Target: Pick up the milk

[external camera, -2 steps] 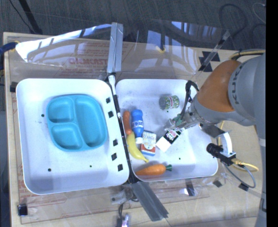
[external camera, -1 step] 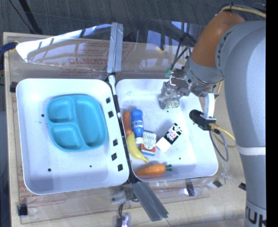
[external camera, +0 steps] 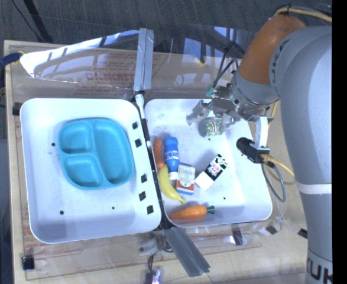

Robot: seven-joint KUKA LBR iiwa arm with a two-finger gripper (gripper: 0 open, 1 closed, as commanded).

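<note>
Nothing lifted yet: milk (external camera: 213, 171) lying in right bin (external camera: 253, 203) among other items, gripper (external camera: 211, 120) hovering apart above it, finger state impossible to tell.

Dark grey carpet floor (external camera: 102, 10) around pale wooden bench (external camera: 90, 259) (clear plastic sheeting (external camera: 84, 64) along far edge).

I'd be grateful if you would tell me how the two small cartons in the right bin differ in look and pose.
The black-and-white carton bears cow-like patches; the red-and-white carton has a red base and a pale label. The black-and-white carton lies slanted, nearer the bin's right side; the red-and-white carton lies straighter, beside the banana and just below the blue bottle. Both are small cartons lying in the right bin.
</note>
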